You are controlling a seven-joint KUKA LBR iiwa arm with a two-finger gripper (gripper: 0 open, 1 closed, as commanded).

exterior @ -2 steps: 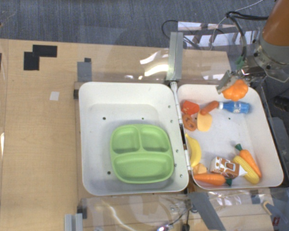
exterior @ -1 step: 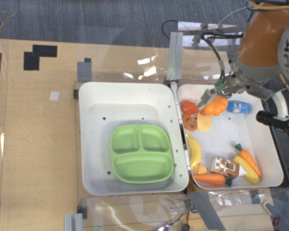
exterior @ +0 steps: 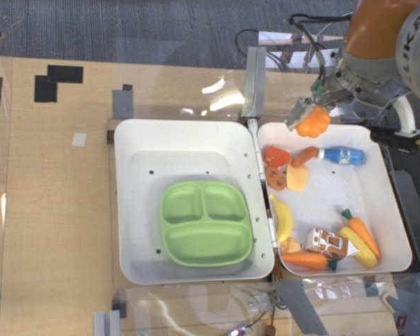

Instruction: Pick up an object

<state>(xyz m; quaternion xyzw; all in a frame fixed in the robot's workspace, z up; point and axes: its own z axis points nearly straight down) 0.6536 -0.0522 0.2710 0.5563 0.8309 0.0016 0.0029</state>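
**Orange toy held above right bin**

While the left bin (exterior: 126, 187) is occupied by a green tray (exterior: 206, 222), an orange toy (exterior: 313, 123) is gripped between the fingers of the gripper (exterior: 309, 115), above the right bin's (exterior: 395, 215) far edge.

One camera hangs fixed above the bench (exterior: 49, 208) and looks down at a slant, far enough back to take in both white bins whole: the left bin (exterior: 136, 159) and the right bin (exterior: 392, 208). Dark floor (exterior: 161, 12) runs along the top of the view. The arm (exterior: 388, 26) comes in from the upper right corner.
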